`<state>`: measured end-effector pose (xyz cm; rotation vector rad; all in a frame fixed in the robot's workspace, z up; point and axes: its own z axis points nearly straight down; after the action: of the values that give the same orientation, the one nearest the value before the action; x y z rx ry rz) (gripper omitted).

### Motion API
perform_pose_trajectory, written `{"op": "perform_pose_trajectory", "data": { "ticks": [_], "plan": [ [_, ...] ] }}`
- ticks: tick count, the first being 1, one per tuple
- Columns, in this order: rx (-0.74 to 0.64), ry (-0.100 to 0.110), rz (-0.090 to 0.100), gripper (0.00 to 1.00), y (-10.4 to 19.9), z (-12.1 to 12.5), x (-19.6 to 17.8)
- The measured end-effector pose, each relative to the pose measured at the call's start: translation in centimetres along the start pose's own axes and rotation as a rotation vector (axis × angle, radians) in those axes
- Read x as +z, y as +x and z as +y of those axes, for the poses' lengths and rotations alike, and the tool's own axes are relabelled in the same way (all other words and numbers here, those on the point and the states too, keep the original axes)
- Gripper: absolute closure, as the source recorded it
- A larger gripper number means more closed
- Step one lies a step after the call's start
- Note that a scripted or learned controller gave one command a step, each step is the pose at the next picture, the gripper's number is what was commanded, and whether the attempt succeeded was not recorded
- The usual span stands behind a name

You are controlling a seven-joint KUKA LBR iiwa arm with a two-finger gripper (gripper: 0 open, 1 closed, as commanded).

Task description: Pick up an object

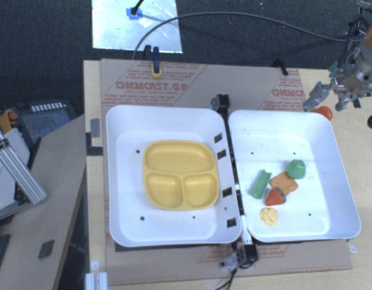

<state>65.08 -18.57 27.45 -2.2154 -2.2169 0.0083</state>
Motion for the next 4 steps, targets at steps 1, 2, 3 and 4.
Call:
{"op": "perform_pose_trajectory", "data": {
  "ticks": [1,2,3,4],
  "plan": [
    [-0.003,-0.011,-0.002,0.00,0.1,0.2,-0.7],
    [-0.001,-0.011,-0.003,0.00,-0.7,0.2,5.0],
    [0.000,-0.010,-0.003,0.00,-1.6,-0.1,10.0],
    [-0.003,-0.010,-0.002,0.00,-1.2,-0.1,14.1]
  ]
}}
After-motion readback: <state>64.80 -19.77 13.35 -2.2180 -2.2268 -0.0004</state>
